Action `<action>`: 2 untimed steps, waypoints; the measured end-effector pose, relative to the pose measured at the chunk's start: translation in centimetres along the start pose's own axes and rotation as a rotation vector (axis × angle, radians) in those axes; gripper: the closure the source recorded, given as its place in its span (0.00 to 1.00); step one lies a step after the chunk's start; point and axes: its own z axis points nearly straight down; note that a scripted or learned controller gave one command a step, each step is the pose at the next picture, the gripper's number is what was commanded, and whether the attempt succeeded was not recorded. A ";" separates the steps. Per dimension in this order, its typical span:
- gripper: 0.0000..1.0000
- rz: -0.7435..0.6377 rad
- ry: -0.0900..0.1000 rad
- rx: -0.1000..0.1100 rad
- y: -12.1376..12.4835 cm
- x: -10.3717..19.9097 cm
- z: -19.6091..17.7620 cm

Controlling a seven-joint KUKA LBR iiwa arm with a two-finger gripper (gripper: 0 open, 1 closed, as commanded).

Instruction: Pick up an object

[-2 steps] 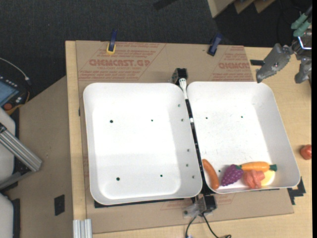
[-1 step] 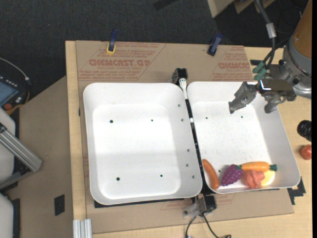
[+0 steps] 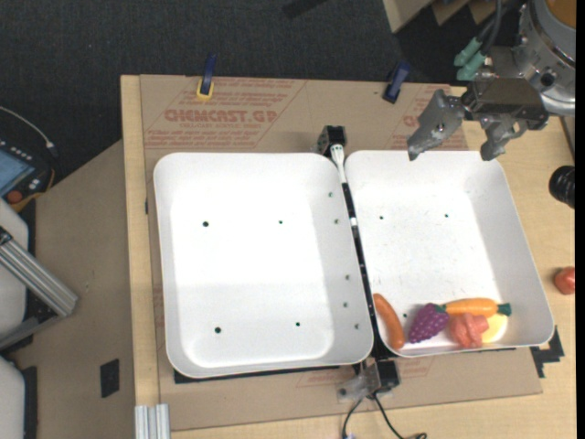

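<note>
My gripper (image 3: 460, 141) hangs above the far edge of the right bin (image 3: 439, 227), its two grey fingers spread apart with nothing between them. Toy foods lie bunched in the right bin's near corner: an orange sausage-like piece (image 3: 388, 320), a purple grape bunch (image 3: 427, 322), an orange carrot with a green tip (image 3: 475, 306), a red piece (image 3: 466, 329) and a yellow piece (image 3: 494, 329). The gripper is well away from them, at the bin's opposite end.
The left bin (image 3: 251, 259) lies beside the right one, both on a cardboard sheet (image 3: 265, 108). Blue clamps (image 3: 207, 80) (image 3: 396, 80) hold the sheet's far edge. A small orange object (image 3: 566, 280) sits on the bench right of the bins.
</note>
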 end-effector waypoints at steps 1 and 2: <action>0.00 0.004 -0.001 0.006 0.0 2.8 -2.3; 0.00 0.004 -0.001 0.009 0.0 5.0 -2.2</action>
